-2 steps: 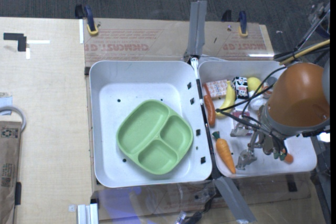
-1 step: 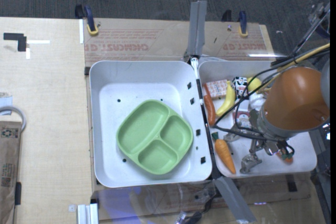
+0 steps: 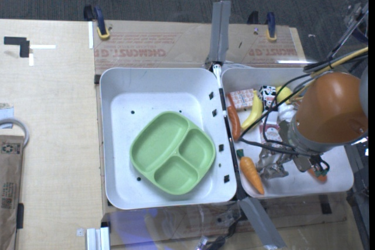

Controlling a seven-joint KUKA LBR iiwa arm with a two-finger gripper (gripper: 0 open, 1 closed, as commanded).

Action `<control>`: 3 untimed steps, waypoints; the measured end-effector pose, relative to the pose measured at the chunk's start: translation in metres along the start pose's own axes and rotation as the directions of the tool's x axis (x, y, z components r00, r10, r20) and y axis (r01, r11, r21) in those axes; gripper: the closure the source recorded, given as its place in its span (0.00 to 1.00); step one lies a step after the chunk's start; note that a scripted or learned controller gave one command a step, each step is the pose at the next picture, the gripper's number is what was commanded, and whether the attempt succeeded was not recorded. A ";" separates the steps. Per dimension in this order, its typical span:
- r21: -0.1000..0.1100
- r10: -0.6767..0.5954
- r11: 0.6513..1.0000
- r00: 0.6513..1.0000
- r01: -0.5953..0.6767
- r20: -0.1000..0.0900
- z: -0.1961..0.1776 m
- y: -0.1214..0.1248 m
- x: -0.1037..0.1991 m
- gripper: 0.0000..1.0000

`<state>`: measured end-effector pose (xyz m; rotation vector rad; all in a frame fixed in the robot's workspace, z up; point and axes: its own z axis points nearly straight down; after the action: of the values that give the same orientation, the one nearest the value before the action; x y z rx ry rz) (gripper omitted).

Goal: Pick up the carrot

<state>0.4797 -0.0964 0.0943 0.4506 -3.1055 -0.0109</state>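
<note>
A green three-compartment plate (image 3: 173, 153) lies in the left white bin (image 3: 117, 126) at frame centre, while the right bin (image 3: 340, 181) holds a banana (image 3: 254, 111) and a red sausage-like item (image 3: 234, 120) (both near its upper left) — cardboard (image 3: 164, 47) behind.

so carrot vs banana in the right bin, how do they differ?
The carrot is orange, tapered and lies by the bin's near-left corner; the banana is yellow, curved and lies further back. The gripper hangs right beside the carrot, not the banana. Both are elongated and lie flat.
</note>
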 end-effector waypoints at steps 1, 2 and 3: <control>0.003 -0.216 0.976 0.976 0.216 0.001 -0.094 0.002 -0.043 1.00; 0.003 -0.216 0.976 0.976 0.216 0.001 -0.094 0.002 -0.043 0.00; 0.003 -0.187 0.982 0.982 0.187 -0.001 0.006 -0.008 -0.016 0.00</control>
<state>0.4976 -0.0997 0.0882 0.7406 -3.0499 -0.0065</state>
